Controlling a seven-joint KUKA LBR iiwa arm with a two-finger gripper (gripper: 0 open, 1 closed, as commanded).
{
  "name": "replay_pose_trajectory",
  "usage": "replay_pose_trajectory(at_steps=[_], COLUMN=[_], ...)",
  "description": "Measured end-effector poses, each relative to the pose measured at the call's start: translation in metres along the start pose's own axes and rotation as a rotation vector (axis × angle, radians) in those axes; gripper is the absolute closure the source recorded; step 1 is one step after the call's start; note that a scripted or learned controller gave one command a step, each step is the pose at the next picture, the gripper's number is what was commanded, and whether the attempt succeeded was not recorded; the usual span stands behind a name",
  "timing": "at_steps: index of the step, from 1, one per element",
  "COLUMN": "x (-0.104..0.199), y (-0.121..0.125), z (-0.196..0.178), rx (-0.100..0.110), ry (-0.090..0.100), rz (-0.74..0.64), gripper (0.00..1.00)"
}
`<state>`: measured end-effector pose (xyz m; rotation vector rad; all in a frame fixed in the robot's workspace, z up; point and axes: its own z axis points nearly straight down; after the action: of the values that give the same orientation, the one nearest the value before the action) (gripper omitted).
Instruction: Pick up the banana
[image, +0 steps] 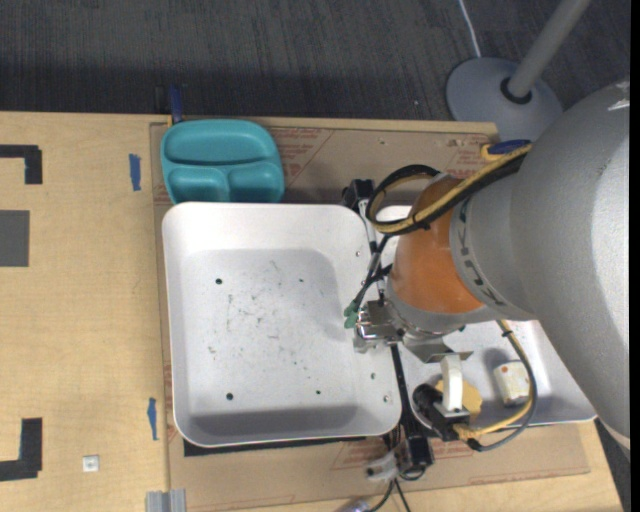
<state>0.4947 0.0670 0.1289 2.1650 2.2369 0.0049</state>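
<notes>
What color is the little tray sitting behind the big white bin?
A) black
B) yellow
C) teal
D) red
C: the small divided tray at the far edge of the left white bin is teal.

Colours across the bench and bins

The left bin is showing plain white with fine dark speckles, a teal tray is sitting at upper centre, the bench is looking tan with black tape marks and blue tabs, and the arm is showing grey with an orange band, trailing black and yellow cables.
</notes>
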Motion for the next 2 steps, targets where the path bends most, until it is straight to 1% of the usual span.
replay_pose_trajectory(at_steps=[1, 2], x=[-0.0004, -0.0001], y=[-0.0002, -0.0001], z=[0.0, 0.0001], rx=[0.001, 0.0], ry=[0.0, 0.0], rz=[-0.024, -0.012], gripper=[1.0, 1.0])
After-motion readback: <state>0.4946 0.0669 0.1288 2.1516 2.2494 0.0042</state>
